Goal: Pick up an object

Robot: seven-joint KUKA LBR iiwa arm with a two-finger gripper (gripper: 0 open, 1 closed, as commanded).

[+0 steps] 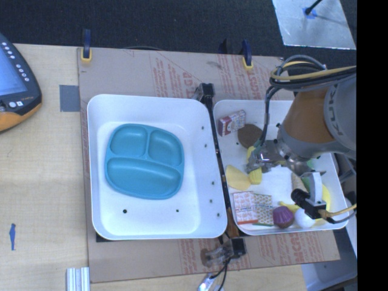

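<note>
The right bin (339,223) holds several small objects: a red and white box (231,122), a brown round piece (248,135), a yellow piece (239,178), a flat patterned packet (251,208) and a purple object (283,216). My gripper (259,159) reaches down into this bin from the right, just above the yellow piece and beside a small yellow-green object (254,174). The grey arm with its orange band (306,123) covers the bin's right part.
The left bin (100,217) holds a blue divided tray (145,161). A grey and orange handheld pendant (15,80) lies at the bench's left edge. Cables (297,68) loop above the arm. A black clamp (206,92) sits between the bins at the top.
</note>
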